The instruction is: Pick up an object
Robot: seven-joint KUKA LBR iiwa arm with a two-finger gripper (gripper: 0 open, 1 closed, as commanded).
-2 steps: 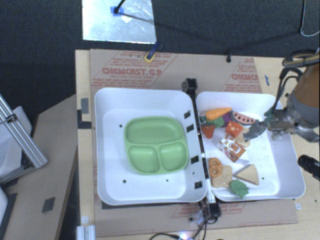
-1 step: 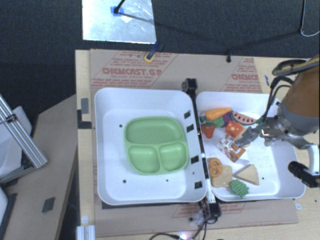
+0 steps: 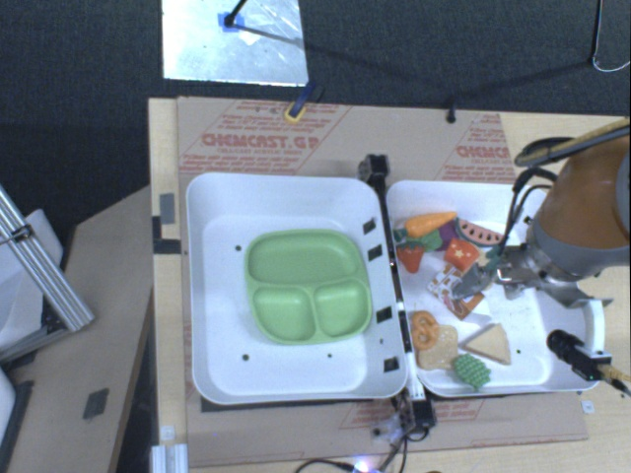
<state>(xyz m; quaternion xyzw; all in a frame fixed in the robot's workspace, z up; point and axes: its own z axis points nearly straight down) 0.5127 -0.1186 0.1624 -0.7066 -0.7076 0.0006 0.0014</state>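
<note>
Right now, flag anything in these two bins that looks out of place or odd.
Nothing looks spilled or damaged. The green three-compartment plastic plate lies flat in the left white bin, turned slightly askew to its walls. The toy foods, including the orange carrot and tan bread wedge, are jumbled in the right white bin, all inside its rim.

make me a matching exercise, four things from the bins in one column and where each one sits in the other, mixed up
Things:
1. green divided plate
2. carrot
3. green knobbly piece
4. gripper

Places:
A. near edge of the right bin
B. middle of the left bin
C. over the middle of the right bin
D. far end of the right bin

Pairs: 1-B, 2-D, 3-A, 4-C
</note>
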